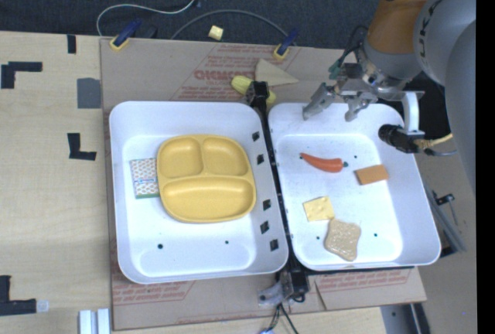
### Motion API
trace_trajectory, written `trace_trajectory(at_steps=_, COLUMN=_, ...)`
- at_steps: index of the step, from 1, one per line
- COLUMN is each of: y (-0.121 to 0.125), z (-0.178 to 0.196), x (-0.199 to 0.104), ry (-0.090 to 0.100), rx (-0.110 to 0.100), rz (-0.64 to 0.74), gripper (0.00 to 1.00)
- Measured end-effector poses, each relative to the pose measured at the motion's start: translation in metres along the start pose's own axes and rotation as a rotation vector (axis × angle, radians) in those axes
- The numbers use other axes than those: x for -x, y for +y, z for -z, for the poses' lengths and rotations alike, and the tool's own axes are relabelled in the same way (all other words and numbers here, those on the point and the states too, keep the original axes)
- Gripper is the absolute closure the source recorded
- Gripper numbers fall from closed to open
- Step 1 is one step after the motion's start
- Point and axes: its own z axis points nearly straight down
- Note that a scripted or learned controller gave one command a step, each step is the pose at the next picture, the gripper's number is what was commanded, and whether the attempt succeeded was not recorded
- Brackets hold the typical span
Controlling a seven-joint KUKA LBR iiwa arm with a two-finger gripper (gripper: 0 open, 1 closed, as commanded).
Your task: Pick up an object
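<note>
The counter (46,170) carries two white bins. The left bin (124,247) lies well to the left of the tool and holds a yellow divided plate (206,178) with a small patterned sponge (144,177) touching its left edge. The right bin (418,240) sits beneath the tool (338,107), whose fingers are spread with nothing between them, hovering over the bin's far rim. Below the tool lie a red chili pepper (322,162), nearest, an orange block (371,175) to its right, then a yellow cheese slice (319,209) and a tan bread piece (343,239) farthest away.

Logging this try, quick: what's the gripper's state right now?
Gripper: open, holding nothing, above the right bin's far edge.
</note>
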Motion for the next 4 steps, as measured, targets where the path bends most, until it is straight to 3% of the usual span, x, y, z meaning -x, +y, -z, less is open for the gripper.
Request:
trace_trajectory(at_steps=1, y=-0.068, z=-0.089, x=0.01, ry=0.001, rx=-0.013, rz=-0.004, gripper=0.0)
trace_trajectory(at_steps=2, y=-0.018, z=-0.126, x=0.026, ry=-0.001, rx=0.004, rz=0.001, gripper=0.0)
trace_trajectory(at_steps=3, y=-0.09, z=-0.122, x=0.039, ry=-0.003, rx=0.009, rz=-0.003, gripper=0.0)
trace_trajectory(at_steps=4, y=-0.125, z=-0.122, x=0.03, ry=-0.005, rx=0.013, rz=0.0, gripper=0.0)
